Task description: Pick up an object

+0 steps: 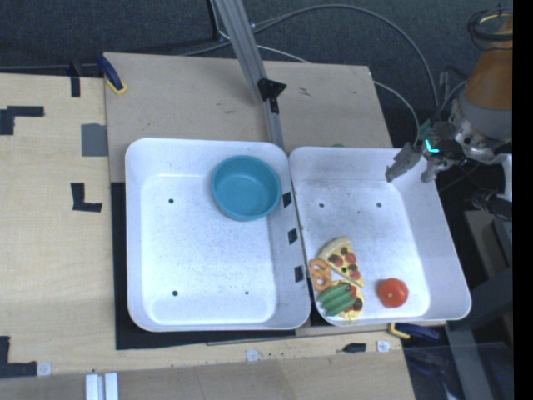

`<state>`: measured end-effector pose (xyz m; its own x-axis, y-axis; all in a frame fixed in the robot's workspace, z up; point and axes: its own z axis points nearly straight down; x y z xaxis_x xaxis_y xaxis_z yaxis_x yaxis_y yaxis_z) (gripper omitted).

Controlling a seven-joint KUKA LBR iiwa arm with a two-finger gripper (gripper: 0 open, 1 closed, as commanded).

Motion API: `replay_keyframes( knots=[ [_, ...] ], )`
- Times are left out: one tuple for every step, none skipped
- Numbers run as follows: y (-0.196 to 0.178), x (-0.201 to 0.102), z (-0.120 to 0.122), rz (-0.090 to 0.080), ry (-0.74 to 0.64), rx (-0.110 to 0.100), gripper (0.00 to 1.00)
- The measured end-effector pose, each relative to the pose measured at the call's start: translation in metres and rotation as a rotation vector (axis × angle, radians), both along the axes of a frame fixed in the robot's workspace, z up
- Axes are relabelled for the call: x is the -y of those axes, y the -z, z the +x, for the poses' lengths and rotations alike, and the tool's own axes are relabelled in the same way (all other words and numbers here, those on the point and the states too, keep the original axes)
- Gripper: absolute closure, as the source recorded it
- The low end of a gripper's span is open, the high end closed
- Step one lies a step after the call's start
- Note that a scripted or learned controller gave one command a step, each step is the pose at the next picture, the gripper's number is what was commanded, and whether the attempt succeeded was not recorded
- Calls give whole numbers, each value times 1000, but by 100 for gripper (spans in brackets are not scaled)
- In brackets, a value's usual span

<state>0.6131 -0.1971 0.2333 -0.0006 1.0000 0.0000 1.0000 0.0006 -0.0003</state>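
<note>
Nothing has been picked up yet: the two-finger gripper, poised at the right bin's far right edge, has jaws parted around nothing, while the small red tomato-like ball and pizza-slice toy lie untouched near that bin's near edge.

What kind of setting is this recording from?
Most likely a robotics lab bench: two white bins side by side on taped board, toy pizza slice and tomato as props, loose cables, and the gripper reaching in.
</note>
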Motion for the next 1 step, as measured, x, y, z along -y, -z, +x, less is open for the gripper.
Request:
replay_keyframes(
  knots=[
    [0, 0, 0, 0, 0, 0, 0]
  ],
)
